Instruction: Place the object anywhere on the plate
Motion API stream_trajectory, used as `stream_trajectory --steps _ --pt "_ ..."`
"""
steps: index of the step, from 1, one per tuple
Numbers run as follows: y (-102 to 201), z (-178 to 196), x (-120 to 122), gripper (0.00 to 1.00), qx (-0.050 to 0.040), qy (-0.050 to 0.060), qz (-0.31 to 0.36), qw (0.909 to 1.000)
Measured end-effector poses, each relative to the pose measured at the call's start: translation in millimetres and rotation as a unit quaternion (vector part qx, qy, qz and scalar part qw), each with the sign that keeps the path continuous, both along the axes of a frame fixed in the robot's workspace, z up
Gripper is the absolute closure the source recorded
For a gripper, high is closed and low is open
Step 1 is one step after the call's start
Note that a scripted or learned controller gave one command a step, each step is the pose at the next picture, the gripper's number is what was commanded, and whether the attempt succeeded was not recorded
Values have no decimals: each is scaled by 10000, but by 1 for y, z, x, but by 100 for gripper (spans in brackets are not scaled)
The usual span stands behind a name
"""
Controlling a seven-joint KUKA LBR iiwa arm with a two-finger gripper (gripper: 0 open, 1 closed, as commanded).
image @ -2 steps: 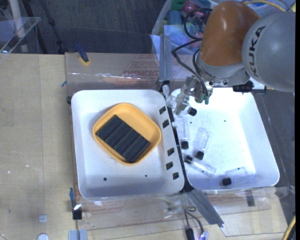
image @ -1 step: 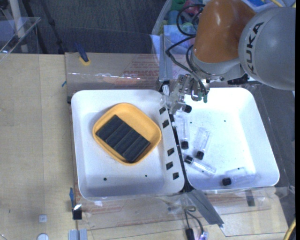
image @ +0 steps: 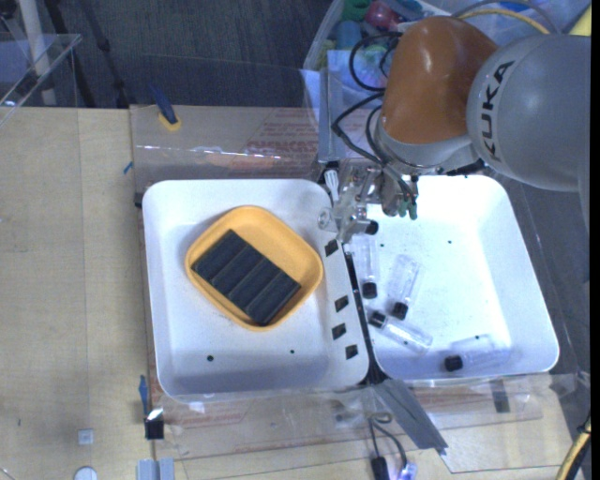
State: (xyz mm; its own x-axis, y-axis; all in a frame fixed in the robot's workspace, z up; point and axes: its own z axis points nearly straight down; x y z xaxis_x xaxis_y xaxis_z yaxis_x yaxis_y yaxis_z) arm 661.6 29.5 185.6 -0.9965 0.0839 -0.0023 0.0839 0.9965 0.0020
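This is a robotics lab. A grey KUKA arm (image: 525, 103) with an orange band reaches in from three o'clock over a pale wooden bench (image: 66, 281) bearing two shallow white bins (image: 169, 375) side by side. Loose black cables (image: 361, 70) and a clutter of coloured parts (image: 375, 19) sit at twelve o'clock, and tape (image: 225, 145) holds the fixtures down.

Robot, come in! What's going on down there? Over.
Gripper over the right bin's left edge, above clear tubes. Yellow plate in the left bin, dark ridged block on it. Nothing blocking the plate.
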Motion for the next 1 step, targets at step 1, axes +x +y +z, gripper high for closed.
stream_trajectory --steps 1 --pt "10 0 2 100 0 -21 771 9970"
